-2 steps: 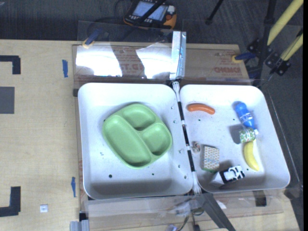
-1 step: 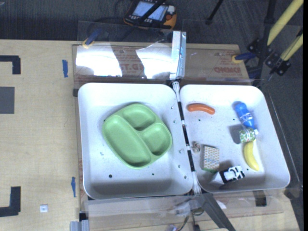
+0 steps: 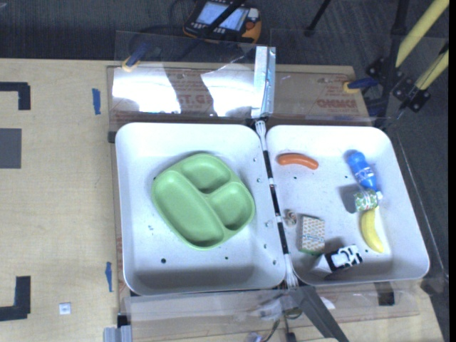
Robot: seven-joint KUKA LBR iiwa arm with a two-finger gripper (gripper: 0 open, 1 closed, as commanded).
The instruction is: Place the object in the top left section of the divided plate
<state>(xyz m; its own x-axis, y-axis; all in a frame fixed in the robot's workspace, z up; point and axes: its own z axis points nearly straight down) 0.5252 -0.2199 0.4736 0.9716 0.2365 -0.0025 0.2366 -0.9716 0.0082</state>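
A green divided plate [image 3: 202, 199] lies in the left white bin [image 3: 142, 262], turned at an angle, with one large section and two smaller ones. Nothing lies in its sections. In the right bin [image 3: 406, 262] are an orange sausage-like piece [image 3: 297, 160], a blue bottle [image 3: 360, 168], a yellow banana [image 3: 371, 230], a small green-and-white wrapped item [image 3: 366, 201], a checkered packet [image 3: 311, 232] and a black-and-white object [image 3: 343, 257].
A metal divider [image 3: 263, 80] stands upright behind the bins, beside a clear plastic sheet. A handheld controller [image 3: 219, 18] lies on the floor at the back. Tripod legs [image 3: 417, 30] stand at the upper right.
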